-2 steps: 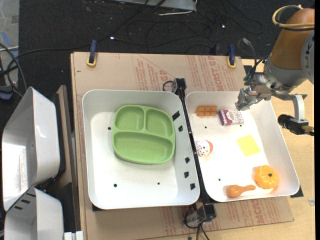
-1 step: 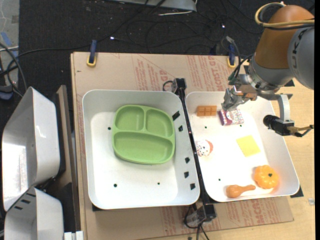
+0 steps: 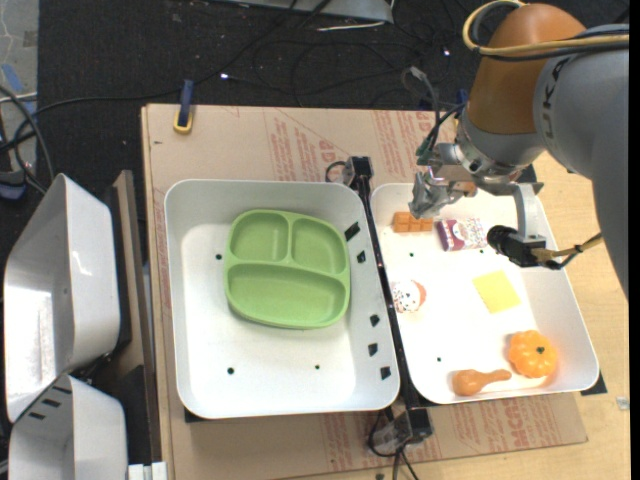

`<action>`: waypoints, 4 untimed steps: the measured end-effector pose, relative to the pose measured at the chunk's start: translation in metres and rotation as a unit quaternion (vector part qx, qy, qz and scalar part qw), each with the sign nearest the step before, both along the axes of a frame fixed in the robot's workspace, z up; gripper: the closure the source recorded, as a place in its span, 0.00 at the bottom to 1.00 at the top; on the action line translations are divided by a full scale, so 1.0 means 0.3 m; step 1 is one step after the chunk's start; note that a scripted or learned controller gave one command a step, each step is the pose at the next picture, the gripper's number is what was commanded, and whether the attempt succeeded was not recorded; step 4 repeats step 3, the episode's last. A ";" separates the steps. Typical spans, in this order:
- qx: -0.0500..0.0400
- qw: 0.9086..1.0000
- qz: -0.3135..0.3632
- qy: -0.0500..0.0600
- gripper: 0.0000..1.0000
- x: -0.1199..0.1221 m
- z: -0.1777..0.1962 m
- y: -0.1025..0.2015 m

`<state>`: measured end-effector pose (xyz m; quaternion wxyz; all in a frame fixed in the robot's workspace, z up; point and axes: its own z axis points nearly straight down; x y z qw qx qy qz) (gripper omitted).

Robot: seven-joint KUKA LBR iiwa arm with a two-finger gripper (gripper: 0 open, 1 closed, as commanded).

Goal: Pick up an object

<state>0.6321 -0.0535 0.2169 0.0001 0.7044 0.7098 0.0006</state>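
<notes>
Block (image 3: 412,223): orange, far-left corner of right bin (image 3: 578,313).
Pincer (image 3: 430,200): just above it; open/closed can't tell.
Tip: drop straight, centre on block, avoid bin wall.

A grey robot arm's gripper (image 3: 428,200) hangs over the right bin (image 3: 560,308), just above an orange block (image 3: 411,224); a green divided plate (image 3: 288,269) occupies the left bin (image 3: 195,298).

Arm (image 3: 590,78) cut off — right edge, top.
</notes>
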 end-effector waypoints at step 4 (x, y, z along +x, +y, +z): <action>0.001 1.000 0.001 0.000 1.00 -0.050 0.018 0.509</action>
